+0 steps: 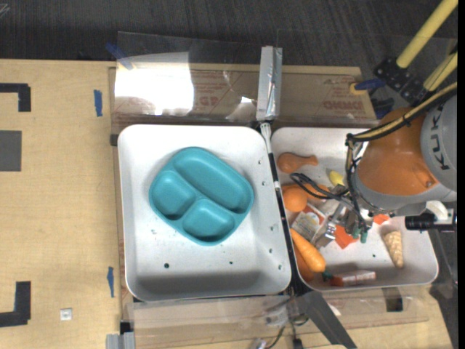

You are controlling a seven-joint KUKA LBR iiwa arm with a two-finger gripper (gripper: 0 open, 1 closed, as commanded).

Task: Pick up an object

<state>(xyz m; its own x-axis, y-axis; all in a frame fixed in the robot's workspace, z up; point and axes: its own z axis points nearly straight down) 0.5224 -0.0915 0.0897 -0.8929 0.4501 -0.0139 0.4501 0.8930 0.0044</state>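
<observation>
Overhead, the arm [396, 162] reaches from the right into the right bin [418, 267]. Gripper [340, 227] is low among the clutter near that bin's middle, just above a small packet [309, 222]; whether it is released or clenched cannot be told. Around it: an orange carrot [308, 251] by the left wall, an orange ball [293, 198], an orange drumstick shape [294, 161] at the top, a tan cone [394, 246] to the right, a red marker [350, 276] along the near edge. Left bin [138, 267] holds a teal divided plate [200, 195], well apart.
</observation>
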